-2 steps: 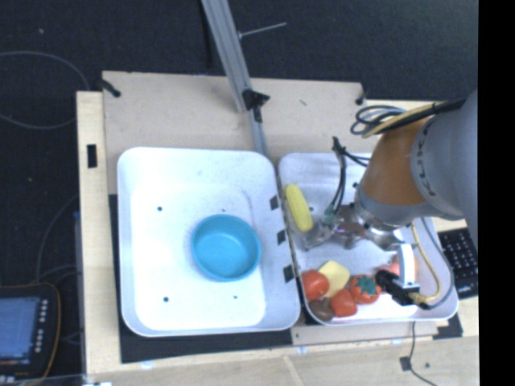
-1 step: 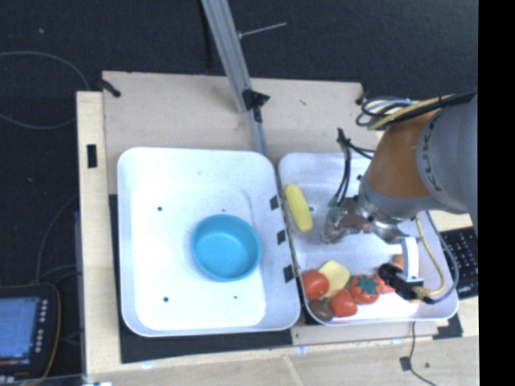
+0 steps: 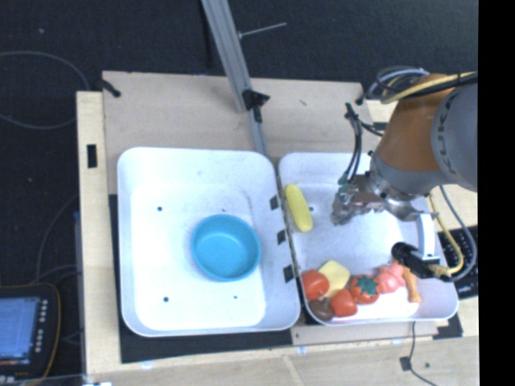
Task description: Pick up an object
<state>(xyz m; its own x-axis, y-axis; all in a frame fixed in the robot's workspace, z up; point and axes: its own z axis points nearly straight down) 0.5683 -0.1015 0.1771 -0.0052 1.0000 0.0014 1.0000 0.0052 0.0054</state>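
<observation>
Currently I am inspecting the bench from left to right, referenced to my gripper (image 3: 348, 209). Well off to its left, in the left bin (image 3: 145, 175), a blue bowl (image 3: 226, 247) is sitting alone. Just to my gripper's left, in the right bin (image 3: 322, 167), a yellow corn-like piece (image 3: 298, 207) is lying along the near wall, apart from my fingertips. Below my gripper, a cluster is crowding the bin's lower edge: a red piece (image 3: 315, 283), a yellow block (image 3: 335, 274), a tomato-like piece (image 3: 364, 289) and a pink piece (image 3: 390, 278), all touching or nearly so.

Finding: nothing is showing between my fingers, which are reading as narrow, though they are dark and blurred and I am not certifying that. I am judging the yellow piece the soundest candidate, since it is lying clear of neighbours; I am recommending closing across its short width and keeping off the bin wall.

Limitations: my wrist is covering part of the bin floor, and the cluster's lowest items are too small to identify.
</observation>
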